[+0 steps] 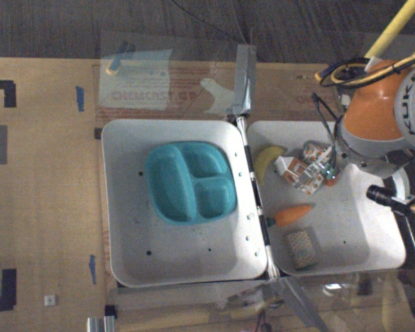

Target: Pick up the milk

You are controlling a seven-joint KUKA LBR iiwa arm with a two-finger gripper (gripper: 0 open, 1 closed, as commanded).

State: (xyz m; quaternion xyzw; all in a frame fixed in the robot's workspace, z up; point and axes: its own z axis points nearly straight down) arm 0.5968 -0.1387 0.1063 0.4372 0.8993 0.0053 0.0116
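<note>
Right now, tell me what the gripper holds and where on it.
Cannot be told. The gripper sits at the milk carton's right end, but whether the carton is gripped isn't visible.

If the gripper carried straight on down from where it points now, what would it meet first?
Most likely the milk carton, lying tilted in the right bin directly beneath the gripper; depth is hard to judge from above.

Two bins sit side by side on the bench (41, 206). In the left bin (124, 254) a divided tray (191, 182) lies near the middle. In the right bin (373, 247), the milk carton (303, 166) lies at the far edge, a banana (266, 161) just beside it toward the dividing wall (possibly touching). A carrot (292, 215) lies nearer, with a sponge (301, 247) by the near edge.
</note>
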